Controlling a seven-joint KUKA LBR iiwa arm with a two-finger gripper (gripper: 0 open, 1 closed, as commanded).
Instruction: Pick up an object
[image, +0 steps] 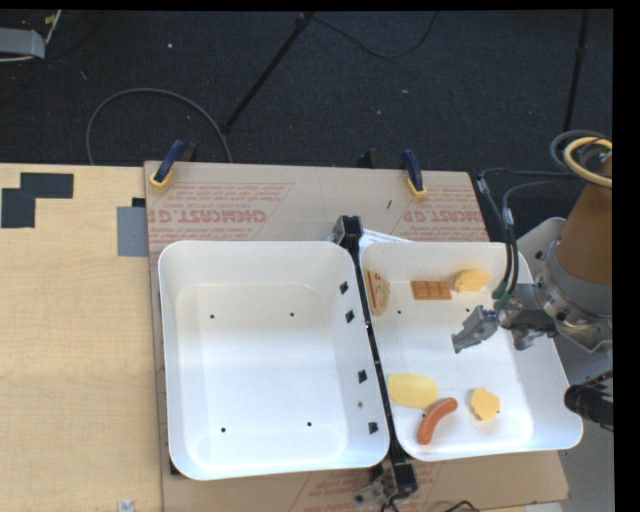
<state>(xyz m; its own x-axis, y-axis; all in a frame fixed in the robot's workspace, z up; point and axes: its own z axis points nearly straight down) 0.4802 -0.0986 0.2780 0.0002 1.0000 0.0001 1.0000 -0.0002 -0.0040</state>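
Down at the near edge of the right bin (555, 435) sits a sausage (436, 420), reddish and slanted, with a pale yellow lump (411, 389) just above it and touching or nearly so. Just to the right, a small yellow-orange piece (485, 404) lies on its own, a little apart from the sausage.

Up toward the far side of that same bin, we have a brown waffle-like bar (431, 290) lying flat, and right beside its right end a rounded yellow piece (471, 280), close enough that they look to be touching. Over by the divider, a slice of bread (378, 291) leans against the bin's left wall.

And the gripper (474, 331) is in from the right, hanging over the middle of the right bin, between the far group of food and the near group. Nothing sits between its fingers; whether they are spread or pressed together I cannot tell from this angle, as the grey metal blurs together. The arm (590, 240) rises at the right edge, its orange band showing above the wrist.

On the left, the other bin (175, 400) shows bare white floor with a few dark dots. Both bins rest on a cardboard sheet (260, 205), pinned at the far edge by two clamps (168, 165) with yellow and blue handles.
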